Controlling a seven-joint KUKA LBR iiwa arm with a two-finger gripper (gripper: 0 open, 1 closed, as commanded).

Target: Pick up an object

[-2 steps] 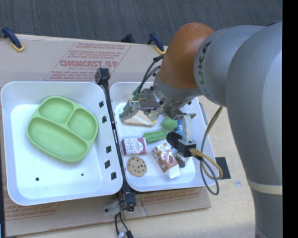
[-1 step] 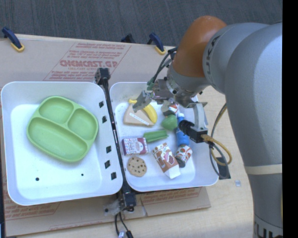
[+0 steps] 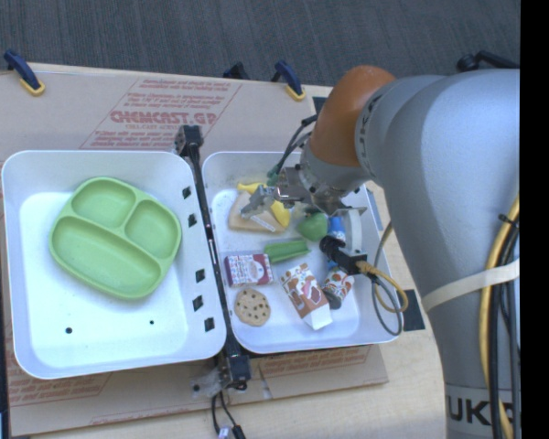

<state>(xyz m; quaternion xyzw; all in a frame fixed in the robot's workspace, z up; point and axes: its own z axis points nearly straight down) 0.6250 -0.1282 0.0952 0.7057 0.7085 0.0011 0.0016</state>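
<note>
You see the grey arm's two-finger gripper (image 3: 259,201) low over the back of the right white bin (image 3: 371,335), its tips at the yellow toy pieces on a tan slice-shaped toy (image 3: 242,216); you cannot tell how its jaws stand. Nearby lie a green cylinder (image 3: 285,250), a round cookie (image 3: 252,307) and small printed cartons (image 3: 306,295). The green divided plastic plate (image 3: 116,236) sits in the left white bin (image 3: 37,332).
</note>
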